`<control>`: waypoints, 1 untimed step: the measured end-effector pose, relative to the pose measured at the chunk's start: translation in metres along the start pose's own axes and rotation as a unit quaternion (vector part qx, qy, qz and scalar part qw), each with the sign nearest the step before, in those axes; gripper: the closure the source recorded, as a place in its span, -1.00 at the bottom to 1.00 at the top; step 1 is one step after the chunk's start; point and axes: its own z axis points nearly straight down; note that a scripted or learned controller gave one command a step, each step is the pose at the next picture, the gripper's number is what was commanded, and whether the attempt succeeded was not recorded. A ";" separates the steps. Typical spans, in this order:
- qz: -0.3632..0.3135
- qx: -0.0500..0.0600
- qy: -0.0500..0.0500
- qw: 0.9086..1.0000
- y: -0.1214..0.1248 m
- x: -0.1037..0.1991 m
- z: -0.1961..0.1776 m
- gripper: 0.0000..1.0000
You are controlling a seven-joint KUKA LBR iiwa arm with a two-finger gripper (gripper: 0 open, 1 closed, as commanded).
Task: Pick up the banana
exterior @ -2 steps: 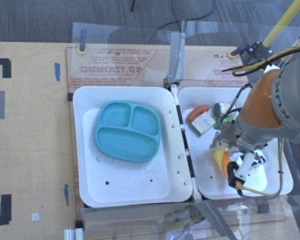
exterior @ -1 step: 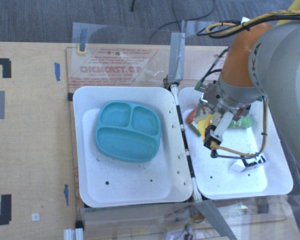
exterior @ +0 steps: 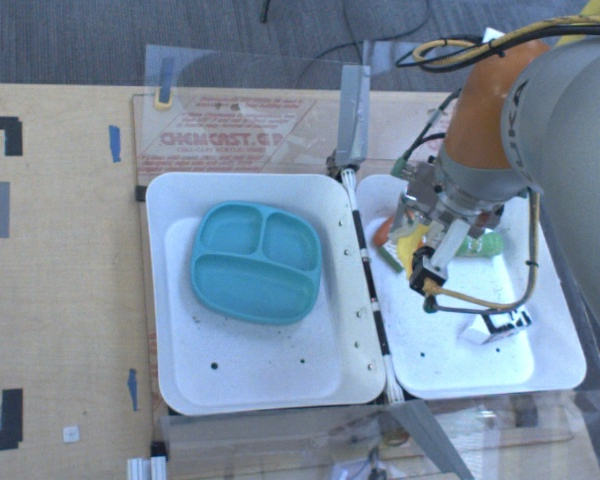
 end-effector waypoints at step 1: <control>0.080 0.000 0.001 0.997 0.054 0.069 -0.006 1.00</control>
